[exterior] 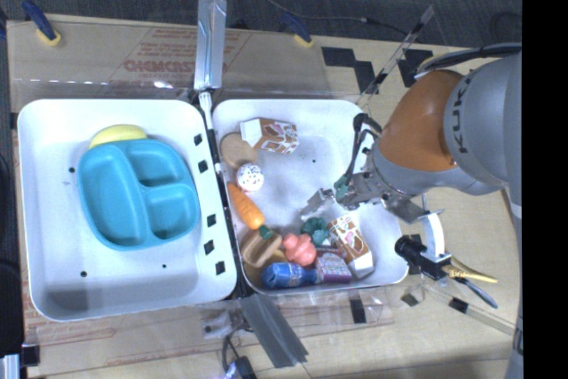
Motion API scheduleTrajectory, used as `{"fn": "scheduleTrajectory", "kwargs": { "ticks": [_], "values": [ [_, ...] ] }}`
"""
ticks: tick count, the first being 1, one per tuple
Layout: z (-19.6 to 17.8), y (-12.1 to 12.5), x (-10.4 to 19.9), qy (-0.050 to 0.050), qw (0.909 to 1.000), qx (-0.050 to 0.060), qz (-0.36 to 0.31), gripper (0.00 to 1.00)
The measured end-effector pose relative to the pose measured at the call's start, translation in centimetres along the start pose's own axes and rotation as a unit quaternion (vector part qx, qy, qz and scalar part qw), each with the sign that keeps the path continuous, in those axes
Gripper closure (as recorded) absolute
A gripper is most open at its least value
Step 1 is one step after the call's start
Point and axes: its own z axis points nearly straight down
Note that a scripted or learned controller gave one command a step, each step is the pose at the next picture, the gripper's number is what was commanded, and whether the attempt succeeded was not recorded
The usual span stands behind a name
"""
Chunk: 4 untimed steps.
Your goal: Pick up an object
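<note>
Small carton [351,241] w/ illegible print sits just below tool [330,201]; tool state can't tell; bench reads "CHEMCAST" [160,65].

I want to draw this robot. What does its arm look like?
The arm is fat and round, grey, with a big shiny orange band above the wrist. Dark letters run along the grey part. A thin black cable loops near the wrist, and the gripper at the end is small, dark and metal.

Grey arm [484,133] with an orange band and black lettering.
</note>
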Motion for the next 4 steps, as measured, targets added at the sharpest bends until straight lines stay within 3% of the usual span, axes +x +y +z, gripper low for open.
{"fn": "scheduleTrajectory", "kwargs": {
  "ticks": [1,2,3,4],
  "values": [
    [4.4,-3.0,4.3,-0.001,0.9906,-0.003,-0.137,0.00],
    [3.5,-3.0,5.0,-0.001,0.9987,-0.002,-0.051,0.00],
    [2.6,-2.9,5.0,-0.002,0.9985,-0.003,-0.054,1.00],
    [-1.3,-2.5,7.1,-0.003,0.9479,-0.003,-0.319,1.00]
  ]
}}
